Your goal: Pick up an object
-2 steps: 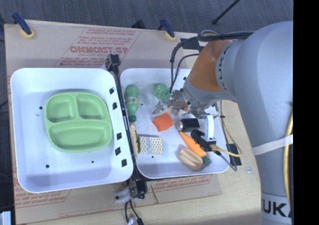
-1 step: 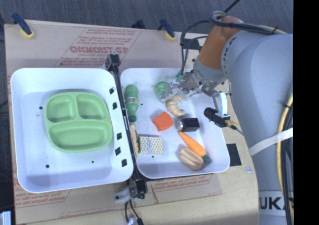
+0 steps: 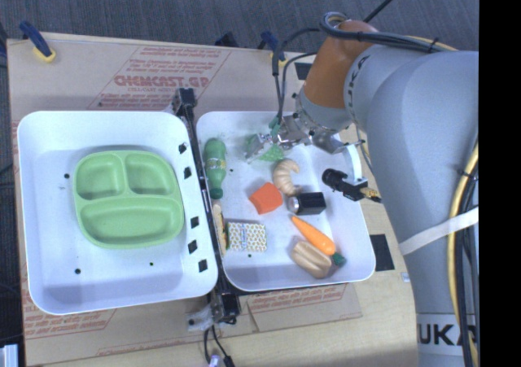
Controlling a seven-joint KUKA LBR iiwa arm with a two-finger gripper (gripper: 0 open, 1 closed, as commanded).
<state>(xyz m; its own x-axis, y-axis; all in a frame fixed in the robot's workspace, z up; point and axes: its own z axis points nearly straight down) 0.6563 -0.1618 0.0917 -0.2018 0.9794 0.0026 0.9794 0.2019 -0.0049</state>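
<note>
The objects to be picked are gathered in the right bin. A green bottle is laid along its left wall, and a croissant is seen near the middle, with an orange block just to its lower left and a small dark can just to its lower right. Lower down, a patterned square packet is placed near the left wall, while a carrot is laid at a slant, touching a bread roll below it. A green leafy item is found near the top of the bin, directly beside the gripper.

The gripper is lowered into the upper part of the right bin, pointing toward the left. Whether anything is held, or how wide it is set, cannot be told. The grey arm is brought in from the right, bent steeply downward, with its orange band seen above the wrist.

In the left bin, a green divided plate is laid. Both bins are carried on the counter.
</note>
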